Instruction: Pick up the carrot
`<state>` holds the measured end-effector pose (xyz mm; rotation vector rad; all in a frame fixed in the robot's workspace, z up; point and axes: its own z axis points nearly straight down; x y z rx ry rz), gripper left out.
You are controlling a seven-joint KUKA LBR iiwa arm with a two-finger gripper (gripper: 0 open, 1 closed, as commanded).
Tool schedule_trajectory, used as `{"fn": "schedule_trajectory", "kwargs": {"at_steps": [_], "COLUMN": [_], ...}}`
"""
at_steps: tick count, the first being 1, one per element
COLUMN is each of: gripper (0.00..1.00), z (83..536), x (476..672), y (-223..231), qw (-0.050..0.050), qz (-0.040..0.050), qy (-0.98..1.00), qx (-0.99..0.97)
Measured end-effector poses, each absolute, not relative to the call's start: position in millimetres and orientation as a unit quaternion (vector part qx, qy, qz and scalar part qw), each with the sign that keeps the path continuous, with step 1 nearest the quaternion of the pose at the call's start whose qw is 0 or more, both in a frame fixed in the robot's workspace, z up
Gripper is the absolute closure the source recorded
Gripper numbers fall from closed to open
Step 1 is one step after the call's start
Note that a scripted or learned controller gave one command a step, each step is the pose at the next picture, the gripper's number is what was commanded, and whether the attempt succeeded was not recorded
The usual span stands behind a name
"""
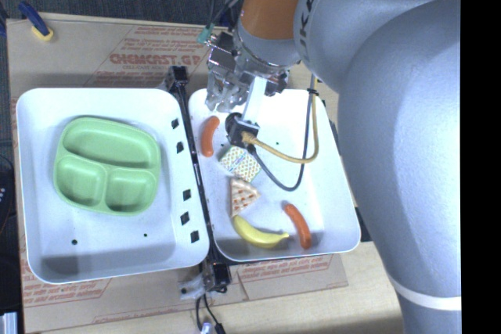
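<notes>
Carrot [207, 136] lies lengthwise, near-to-far; claw [221, 99] above it, grip state unclear.

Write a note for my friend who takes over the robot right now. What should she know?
Pincer: hangs over the top left corner of the right bin, just above the carrot; whether it is open is hard to tell, and nothing shows in its grip.
Carrot: lies by the right bin's left wall, not lifted.
Also in that bin: hot dog, banana, two sandwich bits.
Left bin: a green tray.
Done: pincer is near the carrot.
Left: grab it and lift.
</notes>
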<state>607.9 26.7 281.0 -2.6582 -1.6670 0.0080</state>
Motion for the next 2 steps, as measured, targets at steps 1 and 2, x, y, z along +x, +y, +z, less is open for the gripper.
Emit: {"fn": "schedule_trajectory", "kwargs": {"at_steps": [1, 2], "gripper": [1.0, 1.0], "z": [276, 272], "x": [547.0, 606.8], "y": [-44, -94], "qw": [0.001, 0.001], "qz": [0.002, 0.002], "qy": [-0.589, -0.579], "qx": [-0.808, -0.815]}}
